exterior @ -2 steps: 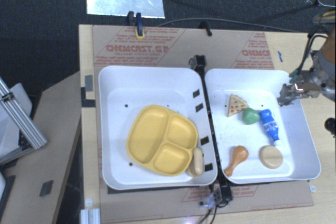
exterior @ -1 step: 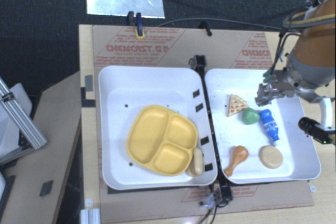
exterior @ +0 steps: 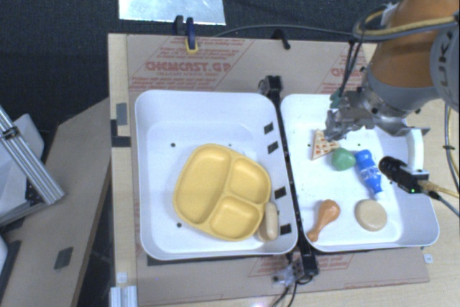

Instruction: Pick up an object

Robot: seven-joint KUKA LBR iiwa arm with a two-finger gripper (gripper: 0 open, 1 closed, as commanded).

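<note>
Drumstick point(exterior: 325, 216) untouched below pizza slice point(exterior: 323, 144); end effector point(exterior: 336, 127) hovers just above slice, finger spread unreadable, and may clip green lump point(exterior: 343, 158) touching slice, botching grasp.

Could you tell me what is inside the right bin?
The right bin holds a pizza slice, green lump, blue bottle, drumstick and round biscuit. The gripper and arm cover its far right corner.
</note>
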